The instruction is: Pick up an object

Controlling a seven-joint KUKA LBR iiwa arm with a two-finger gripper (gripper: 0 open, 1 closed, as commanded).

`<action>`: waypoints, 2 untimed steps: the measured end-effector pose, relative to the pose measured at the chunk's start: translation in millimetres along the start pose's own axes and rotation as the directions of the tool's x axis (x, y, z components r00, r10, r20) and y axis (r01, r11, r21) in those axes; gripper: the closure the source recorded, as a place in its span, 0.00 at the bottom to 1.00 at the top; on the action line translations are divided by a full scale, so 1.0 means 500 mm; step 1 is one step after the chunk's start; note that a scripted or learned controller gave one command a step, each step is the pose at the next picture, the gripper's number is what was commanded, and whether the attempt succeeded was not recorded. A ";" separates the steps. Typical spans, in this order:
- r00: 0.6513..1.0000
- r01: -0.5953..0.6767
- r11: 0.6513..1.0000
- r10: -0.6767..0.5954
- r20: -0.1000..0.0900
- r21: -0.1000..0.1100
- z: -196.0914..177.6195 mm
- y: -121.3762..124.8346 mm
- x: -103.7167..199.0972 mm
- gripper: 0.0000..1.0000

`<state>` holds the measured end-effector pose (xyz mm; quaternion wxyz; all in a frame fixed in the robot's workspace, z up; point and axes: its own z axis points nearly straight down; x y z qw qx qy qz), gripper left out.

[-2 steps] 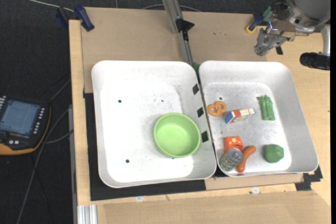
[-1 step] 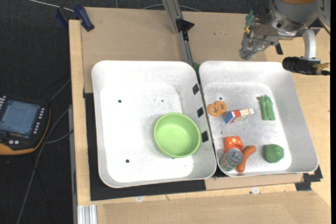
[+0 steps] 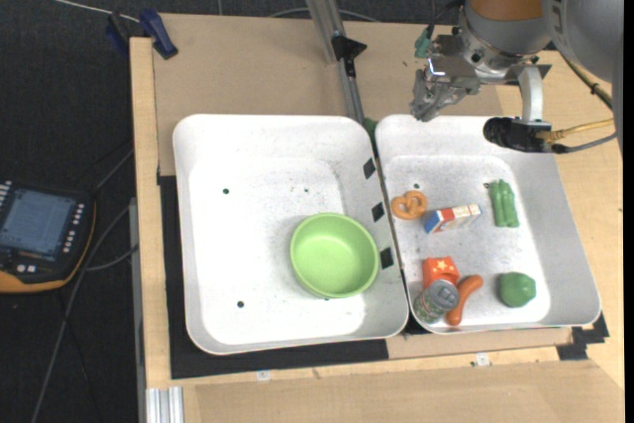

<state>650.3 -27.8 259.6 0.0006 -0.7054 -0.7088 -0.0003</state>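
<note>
from above, the left bin [image 3: 208, 163] holds one green bowl [image 3: 334, 256] near its front right corner. the right bin [image 3: 555, 213] holds seven things: one pretzel [image 3: 408, 205], one small box [image 3: 452, 217], one green pea pod [image 3: 504, 203], one orange block [image 3: 440, 269], one can [image 3: 436, 299], one orange sausage [image 3: 464, 297] and one green ball [image 3: 516, 288]. the gripper [image 3: 428, 106] hangs over the right bin's back left edge, holding nothing; i cannot tell how wide it is.

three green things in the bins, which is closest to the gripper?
The long green piece at the right bin's upper right. The gripper hangs above that bin's far edge; the green bowl and round green lump lie farther off.
</note>
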 end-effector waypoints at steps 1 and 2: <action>1.000 0.000 1.000 0.000 0.000 0.000 0.030 -0.012 0.113 1.00; 1.000 0.000 1.000 0.000 0.000 0.001 0.054 -0.015 0.231 1.00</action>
